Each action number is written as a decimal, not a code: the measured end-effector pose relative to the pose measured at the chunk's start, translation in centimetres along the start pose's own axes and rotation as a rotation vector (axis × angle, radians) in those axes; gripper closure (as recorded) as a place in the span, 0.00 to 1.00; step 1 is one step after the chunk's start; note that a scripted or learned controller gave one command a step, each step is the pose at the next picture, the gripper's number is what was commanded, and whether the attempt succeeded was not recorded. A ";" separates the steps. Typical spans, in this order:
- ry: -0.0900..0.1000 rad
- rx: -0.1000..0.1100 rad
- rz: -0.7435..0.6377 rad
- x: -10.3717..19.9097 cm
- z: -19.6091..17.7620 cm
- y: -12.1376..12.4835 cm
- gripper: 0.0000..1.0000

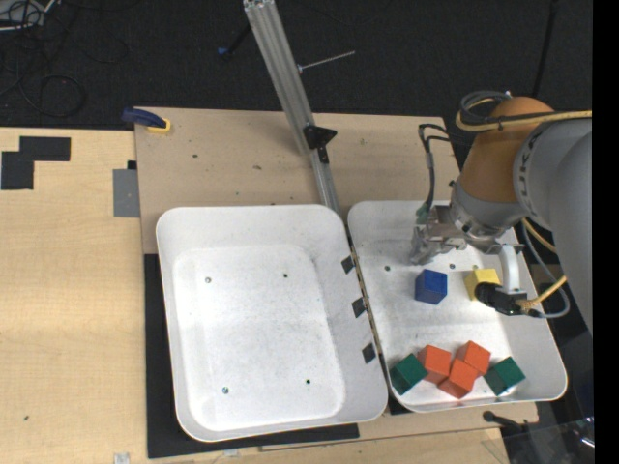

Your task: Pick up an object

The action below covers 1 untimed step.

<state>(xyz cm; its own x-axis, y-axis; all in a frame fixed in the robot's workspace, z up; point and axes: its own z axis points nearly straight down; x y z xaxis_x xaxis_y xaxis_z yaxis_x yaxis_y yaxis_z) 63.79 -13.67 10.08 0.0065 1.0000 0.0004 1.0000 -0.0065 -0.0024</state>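
In the right bin (387, 222) a blue cube (431, 286) lies near the middle. A yellow block (483, 279) sits just to its right. At the bin's front edge three orange cubes (458, 365) cluster between two green blocks (407, 371) (504, 375). My gripper (426, 246) hangs low over the bin's back part, just behind the blue cube and apart from it. Nothing shows in its grasp.
The left bin (251, 327) lies beside the right one, with black clips (356, 305) along the shared rim. A slanted aluminium bar (290, 85) rises behind the bins. The grey arm with its orange band (498, 158) and cables (527, 303) crowds the right side.
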 end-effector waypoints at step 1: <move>-0.001 -0.005 -0.003 -0.6 -4.7 -0.6 1.00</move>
<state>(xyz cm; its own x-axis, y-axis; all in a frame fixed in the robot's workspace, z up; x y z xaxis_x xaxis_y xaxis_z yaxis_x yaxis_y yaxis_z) 63.21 -14.25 14.79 0.0036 1.0000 -0.0007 1.0000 -0.0036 0.0024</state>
